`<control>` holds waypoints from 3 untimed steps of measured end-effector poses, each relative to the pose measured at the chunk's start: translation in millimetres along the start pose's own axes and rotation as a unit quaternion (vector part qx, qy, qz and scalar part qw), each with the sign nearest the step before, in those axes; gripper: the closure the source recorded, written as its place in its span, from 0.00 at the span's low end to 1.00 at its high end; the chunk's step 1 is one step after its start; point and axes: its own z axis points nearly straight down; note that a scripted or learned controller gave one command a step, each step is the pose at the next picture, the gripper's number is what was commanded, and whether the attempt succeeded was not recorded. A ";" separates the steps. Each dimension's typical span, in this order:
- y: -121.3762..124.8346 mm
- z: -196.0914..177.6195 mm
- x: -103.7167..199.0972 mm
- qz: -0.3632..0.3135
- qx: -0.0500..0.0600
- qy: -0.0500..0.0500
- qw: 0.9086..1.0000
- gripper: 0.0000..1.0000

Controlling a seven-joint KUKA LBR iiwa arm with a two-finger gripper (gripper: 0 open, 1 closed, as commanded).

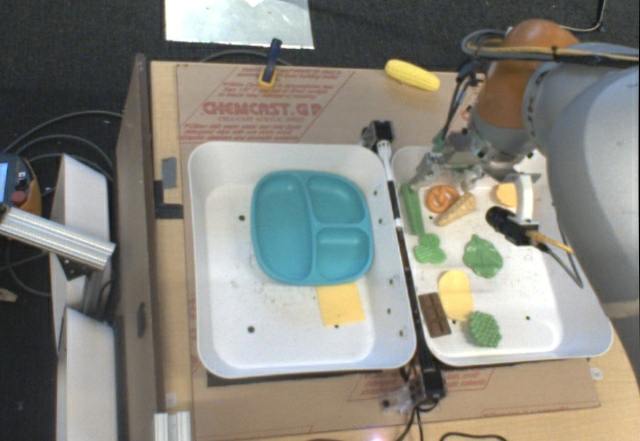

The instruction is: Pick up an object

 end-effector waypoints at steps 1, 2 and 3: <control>-2.5 0.6 10.3 0.001 0.003 0.000 1.000 0.00; -121.4 -1.6 13.9 0.005 0.004 0.001 1.000 0.00; -129.1 -1.7 -32.0 0.005 0.001 0.000 1.000 0.00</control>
